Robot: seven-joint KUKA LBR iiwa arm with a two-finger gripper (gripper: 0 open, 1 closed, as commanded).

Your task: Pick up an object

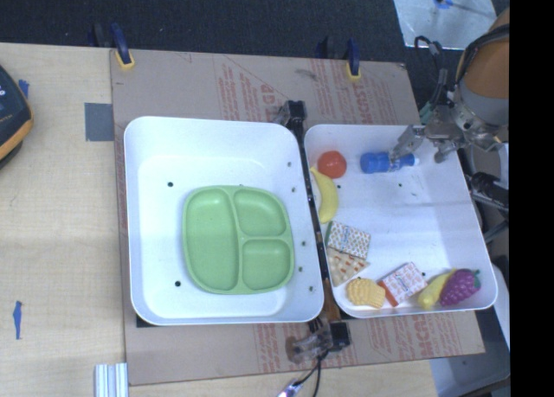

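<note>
1. Hovering at the right bin's far edge: gripper, finger state not discernible.
2. Blue object, just right of the orange ball; long axis left-right, its right end at the fingertips.

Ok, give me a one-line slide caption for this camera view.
Gripper reaching a blue toy in the right bin, beside an orange ball; green divided plate in the left bin.

Cardboard sheet under the bins: rows of red printing, too small to read.
Small packet in right bin: red-and-white print, illegible.
Legible text elsewhere: none.
</note>
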